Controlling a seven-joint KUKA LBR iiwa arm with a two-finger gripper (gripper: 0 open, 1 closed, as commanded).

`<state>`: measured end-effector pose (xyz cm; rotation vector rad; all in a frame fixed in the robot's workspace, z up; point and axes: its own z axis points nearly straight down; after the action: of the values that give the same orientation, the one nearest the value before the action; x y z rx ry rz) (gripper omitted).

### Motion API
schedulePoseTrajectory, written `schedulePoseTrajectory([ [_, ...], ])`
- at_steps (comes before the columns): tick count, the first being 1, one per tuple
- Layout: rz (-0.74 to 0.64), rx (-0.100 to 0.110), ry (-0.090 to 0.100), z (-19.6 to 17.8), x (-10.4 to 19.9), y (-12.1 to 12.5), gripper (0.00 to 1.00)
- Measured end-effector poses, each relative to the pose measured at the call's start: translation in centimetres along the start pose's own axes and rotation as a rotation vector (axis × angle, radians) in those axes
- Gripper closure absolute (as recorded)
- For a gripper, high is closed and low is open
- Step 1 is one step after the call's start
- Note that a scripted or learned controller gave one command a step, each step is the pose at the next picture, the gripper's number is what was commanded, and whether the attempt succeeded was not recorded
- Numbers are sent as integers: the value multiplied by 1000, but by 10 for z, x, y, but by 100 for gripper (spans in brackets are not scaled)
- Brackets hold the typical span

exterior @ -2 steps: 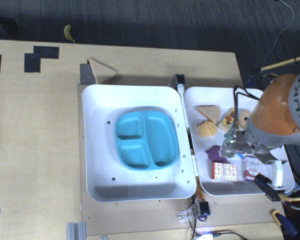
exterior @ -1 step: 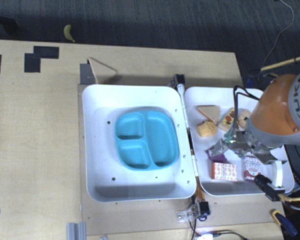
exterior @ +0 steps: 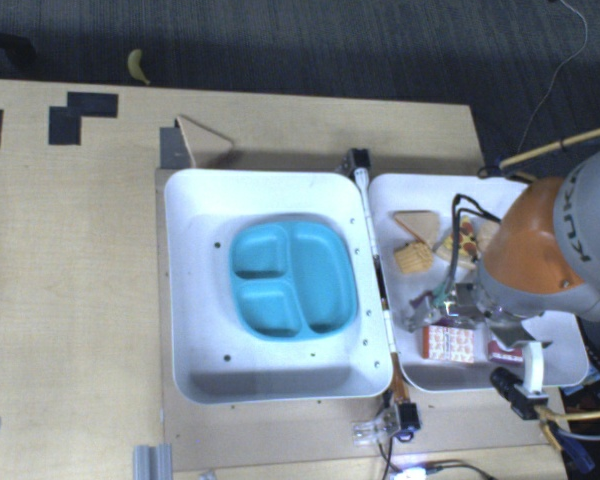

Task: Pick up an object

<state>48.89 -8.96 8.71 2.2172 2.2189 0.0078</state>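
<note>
- Orange-banded arm [exterior: 540, 243] reaches over right bin [exterior: 570, 363]; gripper [exterior: 450, 303] low among clutter, finger state impossible to tell.
- Red-and-white packet [exterior: 448, 344] lies just beside it.
- Blue divided tray [exterior: 292, 278] sits in left bin [exterior: 195, 268].

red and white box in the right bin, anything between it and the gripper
Nothing visible does. The red and white box lies uncovered near the right bin's front wall, just below the gripper. The cracker and wedge sit farther back.
</note>
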Motion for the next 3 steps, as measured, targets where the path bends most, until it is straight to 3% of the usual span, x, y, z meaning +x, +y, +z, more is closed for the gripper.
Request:
schedulePoseTrajectory([
  [1, 0, -6, 0, -12, 0, 2, 100],
  [2, 0, -6, 0, -12, 0, 2, 0],
  [3, -1, -9, 0, -22, 1, 4, 100],
])
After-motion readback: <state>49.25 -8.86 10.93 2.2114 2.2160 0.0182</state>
